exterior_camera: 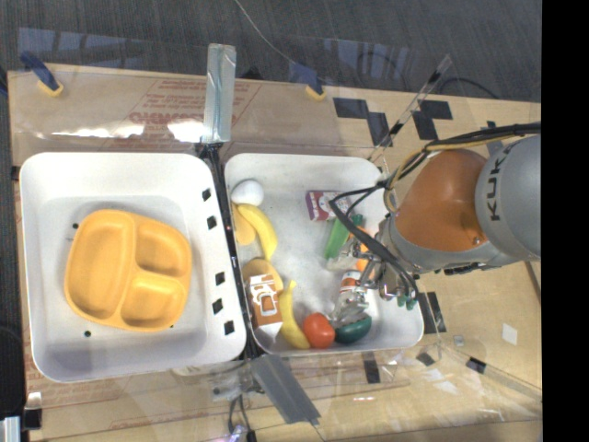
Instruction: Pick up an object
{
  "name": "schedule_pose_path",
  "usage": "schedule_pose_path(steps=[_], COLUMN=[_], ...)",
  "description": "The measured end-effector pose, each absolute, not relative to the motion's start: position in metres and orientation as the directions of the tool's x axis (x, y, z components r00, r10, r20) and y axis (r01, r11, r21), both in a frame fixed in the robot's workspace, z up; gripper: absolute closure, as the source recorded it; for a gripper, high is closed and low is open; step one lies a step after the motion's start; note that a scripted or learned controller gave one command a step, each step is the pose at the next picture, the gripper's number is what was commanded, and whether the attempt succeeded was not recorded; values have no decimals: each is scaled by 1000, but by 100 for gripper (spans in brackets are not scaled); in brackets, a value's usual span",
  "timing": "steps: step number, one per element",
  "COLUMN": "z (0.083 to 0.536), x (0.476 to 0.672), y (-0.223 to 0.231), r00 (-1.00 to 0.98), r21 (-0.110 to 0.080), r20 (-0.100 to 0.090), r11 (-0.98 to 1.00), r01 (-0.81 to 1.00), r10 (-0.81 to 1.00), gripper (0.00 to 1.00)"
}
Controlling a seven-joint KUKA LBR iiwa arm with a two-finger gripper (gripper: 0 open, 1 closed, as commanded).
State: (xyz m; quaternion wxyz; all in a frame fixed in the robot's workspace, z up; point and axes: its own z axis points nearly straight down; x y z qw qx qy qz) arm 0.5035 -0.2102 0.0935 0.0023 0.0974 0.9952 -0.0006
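**Arm low over the crowded right bin, grasp unconfirmed**

Camera view: The grey arm [502, 201] reaches in from the right, its orange band above the wrist hanging over the right bin's [285, 168] far corner. The gripper [354, 302] sits low at the near right part of that bin, tangled visually with cables and bracketry, so whether it is released or clamped cannot be told, and nothing is clearly seen held in it. Its tip appears to be just above or touching a dark green object [354, 330] in the near corner, beside a small red tomato-like ball [318, 330]; this is probably the target, though that is a judgement.

The bin is packed. A lower banana [290, 320] lies touching the red ball, with an orange-and-white carton [264, 302] just beside it against the dividing wall. An upper banana [258, 228] curves along that wall, and a white ball [247, 191] rests near the far left corner. A small purple-and-white packet [320, 205] and a green bottle-like item [336, 239] lie toward the middle, near the arm's cables.

The corner placement is awkward: the bin's walls and the red ball crowd the green object, leaving little room for fingers to close cleanly.

The left bin [37, 247] holds a yellow divided tray [129, 270], well apart from the action.
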Motion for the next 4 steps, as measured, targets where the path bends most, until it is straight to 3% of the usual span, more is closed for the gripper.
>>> schedule_pose_path(steps=[1, 2, 3, 4], z=[105, 239, 235, 92], x=[506, 569, 568, 569], y=[-209, -211, -211, -210], r00=[-982, -1000, -1000, -1000], r21=[-1, -5, -2, 0], r20=[-9, -11, -3, -3], r11=[983, 1000, 1000, 1000], r01=[186, -29, -28, -22], r10=[186, -29, -28, -22], gripper=[100, 100, 0, 0])
